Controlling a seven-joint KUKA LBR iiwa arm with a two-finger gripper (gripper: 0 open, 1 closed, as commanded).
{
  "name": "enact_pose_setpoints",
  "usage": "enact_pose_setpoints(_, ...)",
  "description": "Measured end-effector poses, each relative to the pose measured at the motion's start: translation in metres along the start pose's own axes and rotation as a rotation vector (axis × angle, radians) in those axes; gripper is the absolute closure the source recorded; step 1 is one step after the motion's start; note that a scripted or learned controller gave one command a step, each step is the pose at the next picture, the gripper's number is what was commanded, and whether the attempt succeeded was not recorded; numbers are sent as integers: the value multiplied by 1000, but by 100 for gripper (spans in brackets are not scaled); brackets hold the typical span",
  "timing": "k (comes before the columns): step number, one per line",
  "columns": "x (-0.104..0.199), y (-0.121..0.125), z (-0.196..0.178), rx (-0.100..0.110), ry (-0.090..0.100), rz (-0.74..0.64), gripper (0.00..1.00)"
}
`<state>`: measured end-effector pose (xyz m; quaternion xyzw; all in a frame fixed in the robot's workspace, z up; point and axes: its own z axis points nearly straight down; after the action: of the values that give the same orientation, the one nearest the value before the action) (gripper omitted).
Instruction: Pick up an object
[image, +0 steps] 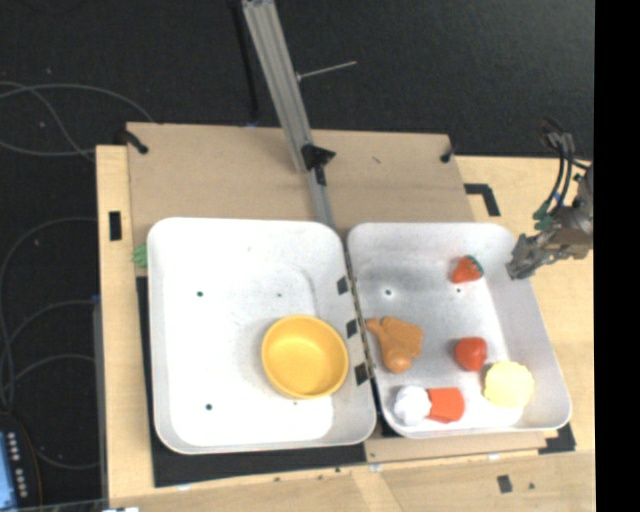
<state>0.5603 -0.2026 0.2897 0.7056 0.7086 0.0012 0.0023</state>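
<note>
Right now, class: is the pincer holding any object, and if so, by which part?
Nothing is held. The pincer hangs over the right bin's right rim, apart from the strawberry and the other items.

Left bin mostly bare bar yellow bowl, right bin upper-left free, items crowd its btm-right.

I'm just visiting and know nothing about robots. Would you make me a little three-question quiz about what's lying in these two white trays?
1. True or false: the yellow bowl sits in the left bin.
2. Which lies nearest the gripper? A) the white ball B) the strawberry C) the pale yellow disc
3. Fill in: the tan toy lies against the right bin's ____ edge.

Key: 1 true; 2 B; 3 left.
</note>
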Motion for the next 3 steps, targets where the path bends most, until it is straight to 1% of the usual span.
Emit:
enact_pose_setpoints(1, 44, 16, -3, 2, 1, -2, 100)
enact_pose_setpoints(2, 94, 21, -2, 4, 1, 1, 100)
enact_pose_setpoints(3, 139, 31, 15, 6, 1, -1, 100)
